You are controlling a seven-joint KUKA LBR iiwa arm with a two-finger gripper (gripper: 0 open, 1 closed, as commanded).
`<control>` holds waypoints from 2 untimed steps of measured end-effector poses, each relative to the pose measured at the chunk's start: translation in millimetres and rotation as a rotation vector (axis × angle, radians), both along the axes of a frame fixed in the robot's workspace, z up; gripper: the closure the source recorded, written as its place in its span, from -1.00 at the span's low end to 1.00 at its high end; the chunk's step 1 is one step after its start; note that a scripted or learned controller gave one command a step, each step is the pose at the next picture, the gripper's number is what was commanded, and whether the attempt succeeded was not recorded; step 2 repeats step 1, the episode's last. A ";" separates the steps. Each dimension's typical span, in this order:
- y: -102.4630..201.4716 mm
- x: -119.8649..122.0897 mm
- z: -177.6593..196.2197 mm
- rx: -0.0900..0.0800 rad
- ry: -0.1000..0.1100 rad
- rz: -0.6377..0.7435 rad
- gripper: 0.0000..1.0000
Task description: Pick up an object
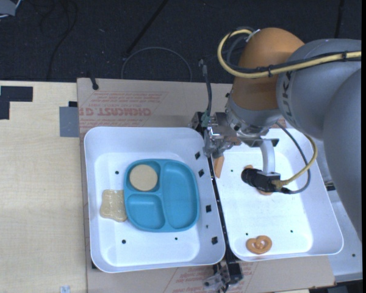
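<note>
Claw [218,140] over left wall of right shallow white bin [293,212], grip state cannot be told | small orange tapered piece [218,164] just below it in view (nearest), long axis up-down | grasp pending

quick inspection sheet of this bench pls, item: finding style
surface: two white bins side by side, left bin and right bin, on a cardboard sheet
job's things: round biscuit in the upper left compartment of the blue tray in the left bin; pale piece against the tray's left edge; pretzel near the right bin's front wall; orange piece by the divide between the bins
clutter: nothing seen
grippers: hand low over the divide, just above the orange piece; grip cannot be told
cables: thin black cable looped on the dark floor behind the bench
surroundings: pale bench top to the left
</note>
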State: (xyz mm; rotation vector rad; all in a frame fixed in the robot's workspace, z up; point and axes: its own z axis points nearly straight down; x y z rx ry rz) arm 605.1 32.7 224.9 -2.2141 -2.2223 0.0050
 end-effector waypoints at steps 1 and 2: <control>49.3 -8.8 -9.6 0.001 0.000 0.000 1.00; 49.3 -8.8 -9.6 0.001 0.000 0.000 1.00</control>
